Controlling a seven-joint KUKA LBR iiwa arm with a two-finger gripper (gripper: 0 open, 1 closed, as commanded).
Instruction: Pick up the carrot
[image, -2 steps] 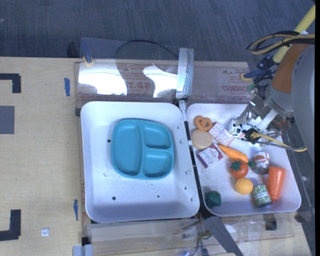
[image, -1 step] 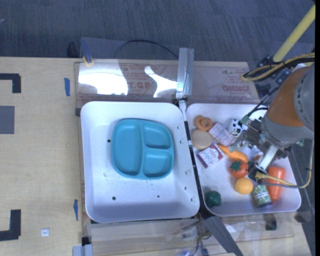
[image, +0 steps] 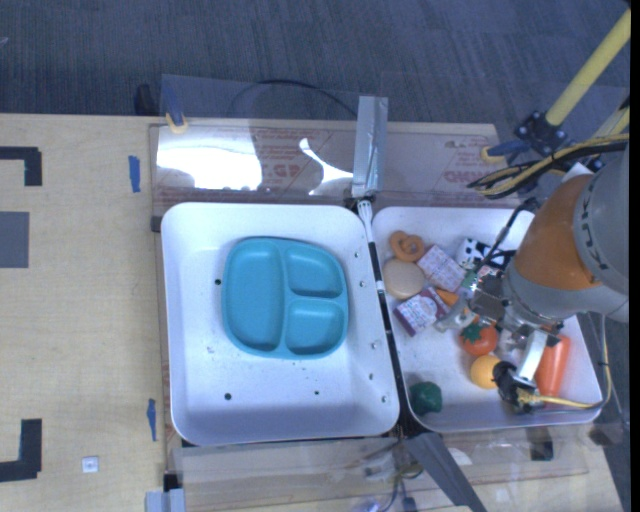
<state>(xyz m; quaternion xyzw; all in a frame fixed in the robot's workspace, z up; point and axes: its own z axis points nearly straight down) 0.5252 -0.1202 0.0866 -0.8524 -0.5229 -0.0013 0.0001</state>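
Lying in right bin (image: 455, 378), carrot (image: 553, 366) close beside the arm (image: 560, 250), grip state unclear

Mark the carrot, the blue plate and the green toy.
carrot (image: 553, 366): camera view, middle of its orange body.
blue plate (image: 260, 300): camera view, bare floor of its large compartment.
green toy (image: 425, 397): camera view, centre of its top side.

Blue divided plate (image: 285, 297) in left bin (image: 190, 385), green item (image: 425, 396), tomato (image: 479, 338), purple packets (image: 415, 312) in right bin (image: 450, 375)
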